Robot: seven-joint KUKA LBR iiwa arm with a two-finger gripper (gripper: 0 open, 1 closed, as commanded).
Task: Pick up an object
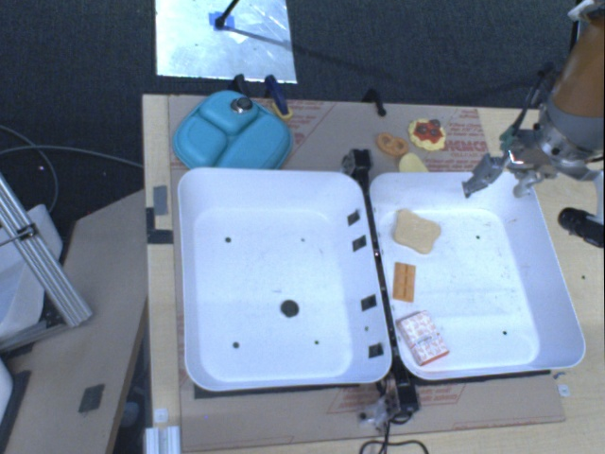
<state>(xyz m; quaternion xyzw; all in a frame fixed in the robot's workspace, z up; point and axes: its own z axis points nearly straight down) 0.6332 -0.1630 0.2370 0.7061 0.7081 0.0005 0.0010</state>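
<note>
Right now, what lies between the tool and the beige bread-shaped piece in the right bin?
In the camera view, only bare white bin floor lies between the tool and the beige bread-shaped piece. The tool is spread open above the bin's far edge.

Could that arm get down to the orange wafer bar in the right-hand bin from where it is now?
Probably yes. The orange wafer bar lies flat on the right bin's floor with bare space around it, apart from the bread slice, and the gripper hovers over the far rim.

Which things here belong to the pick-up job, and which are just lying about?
For the job:
- gripper, fingers open
- right bin
- tan bread slice
- orange wafer
- red-patterned packet

Lying about:
- blue divided plate
- toy foods on the bench
- dark disc in the left bin
</note>
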